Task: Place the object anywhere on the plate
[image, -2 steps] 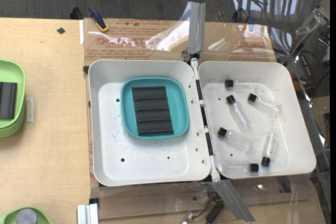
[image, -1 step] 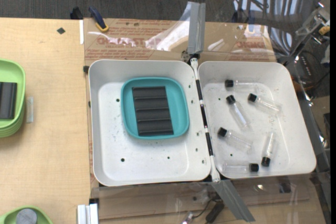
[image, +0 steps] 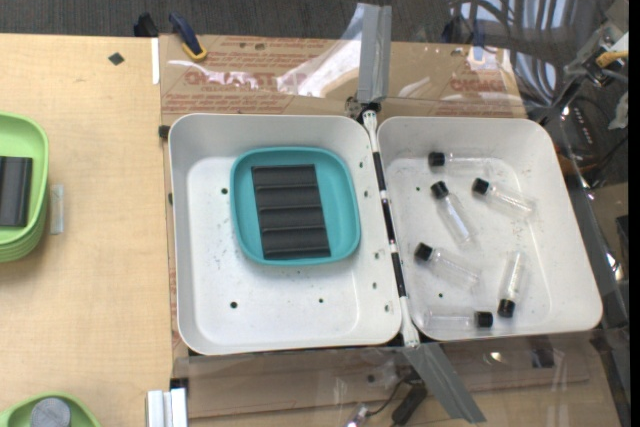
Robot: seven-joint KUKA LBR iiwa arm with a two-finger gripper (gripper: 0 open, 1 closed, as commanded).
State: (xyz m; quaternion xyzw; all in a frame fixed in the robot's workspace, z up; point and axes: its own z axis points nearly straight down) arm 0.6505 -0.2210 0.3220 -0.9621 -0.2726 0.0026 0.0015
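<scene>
Across the bin [image: 545, 245] on the view's right lay six clear vials [image: 452, 213] with black caps, scattered and mostly apart from one another. One rested near the far wall, two toward the middle, and three closer to the near rim. These were the things to be moved. None sat on the teal plate [image: 345, 207], which lay in the far half of the neighbouring bin [image: 200, 260].

A black ribbed block [image: 290, 210] covered most of the plate's middle, leaving only a bare teal border around it. White floor showed on every side of the plate, widest toward the near rim. A grey metal strip [image: 386, 215] ran between the two bins, which sat touching side by side. Brown cardboard [image: 250, 75] lay under their far edges, with a blue and yellow clamp [image: 187, 36] at its corner.

On the wooden tabletop [image: 90, 315], well apart at the view's left edge, stood stacked green dishes [image: 30, 140] holding something dark. Whether my claw was wide or narrow I could not tell.
</scene>
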